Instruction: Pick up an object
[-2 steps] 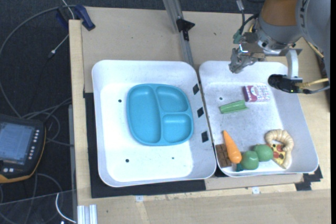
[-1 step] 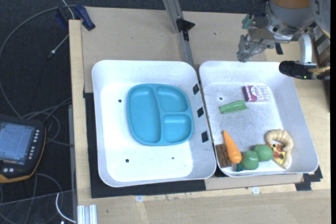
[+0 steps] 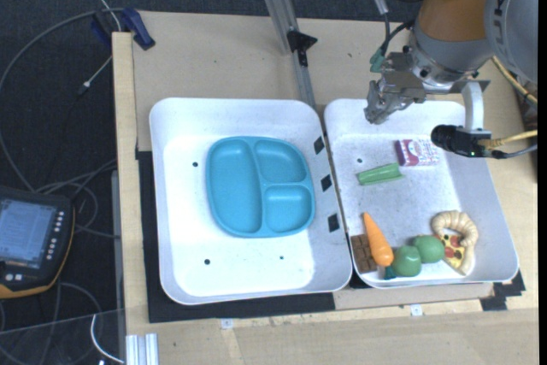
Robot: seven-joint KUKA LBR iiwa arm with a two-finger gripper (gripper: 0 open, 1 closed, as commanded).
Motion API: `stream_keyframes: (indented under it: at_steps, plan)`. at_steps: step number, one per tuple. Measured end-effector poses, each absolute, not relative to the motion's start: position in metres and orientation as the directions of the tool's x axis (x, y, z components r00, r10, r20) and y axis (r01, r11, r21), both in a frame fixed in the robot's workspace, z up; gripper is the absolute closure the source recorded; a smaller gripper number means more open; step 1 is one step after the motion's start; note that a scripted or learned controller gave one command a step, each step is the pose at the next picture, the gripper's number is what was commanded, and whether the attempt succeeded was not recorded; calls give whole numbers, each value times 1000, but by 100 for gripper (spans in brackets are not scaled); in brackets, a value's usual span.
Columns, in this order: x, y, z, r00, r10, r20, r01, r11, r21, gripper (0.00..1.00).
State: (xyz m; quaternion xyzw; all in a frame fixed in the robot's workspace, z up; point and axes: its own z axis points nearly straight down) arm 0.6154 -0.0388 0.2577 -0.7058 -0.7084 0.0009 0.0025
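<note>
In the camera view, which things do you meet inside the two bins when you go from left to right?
blue divided plate → chocolate bar → green pod → purple-and-white packet → pale toy with coloured spots. The carrot and the green vegetable toys overlap, so I leave them out.

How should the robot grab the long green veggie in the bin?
Probably from straight above, pinching the middle of the green veggie across its narrow width. It lies flat and alone on the right bin floor, with free space on both long sides. The gripper hovers over the bin's far edge.
</note>
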Motion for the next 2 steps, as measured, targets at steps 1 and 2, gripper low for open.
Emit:
stream_keyframes:
  at_steps: [1, 2]
  plan:
    - [597, 6, 242, -5, 1000, 2, 1000, 5, -5, 100]
    - [572, 55, 249, -6, 1000, 3, 1000, 6, -4, 100]
